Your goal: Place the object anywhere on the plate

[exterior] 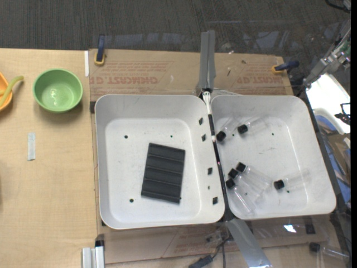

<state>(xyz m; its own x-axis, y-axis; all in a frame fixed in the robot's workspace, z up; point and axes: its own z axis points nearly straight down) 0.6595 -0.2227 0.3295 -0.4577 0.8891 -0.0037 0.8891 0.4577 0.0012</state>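
My pincer's state is something I cannot tell from this view, spread or pressed together, so I am claiming no hold on anything.

The things I am meant to be moving are lying in the right bin (pixel 312 149): small clear tubes with black caps. One tube (pixel 251 126) is resting near the far wall beside another cap (pixel 221 135). A cluster (pixel 237 177) is crowding the near left corner, and one more tube (pixel 287 182) is lying apart toward the near right. I am counting five black caps for certain, perhaps six (the clear bodies are melting into the white floor, so the count is shaky). I am judging they are lying loose, at all angles, because they were tipped in rather than arranged.

The plate (pixel 163 173), a single dark ribbed slab, is sitting flat in the middle of the left bin (pixel 106 149), well apart from every tube. I am reading that gap as the whole job: nothing is resting on the plate yet.

Both bins are sitting side by side on a cardboard sheet (pixel 150 71), which two clamps (pixel 100 54) (pixel 281 67) are pinning down, presumably to stop it sliding. Further left on the wooden bench (pixel 44 205), one green bowl (pixel 58 90) is standing, well clear of my work.
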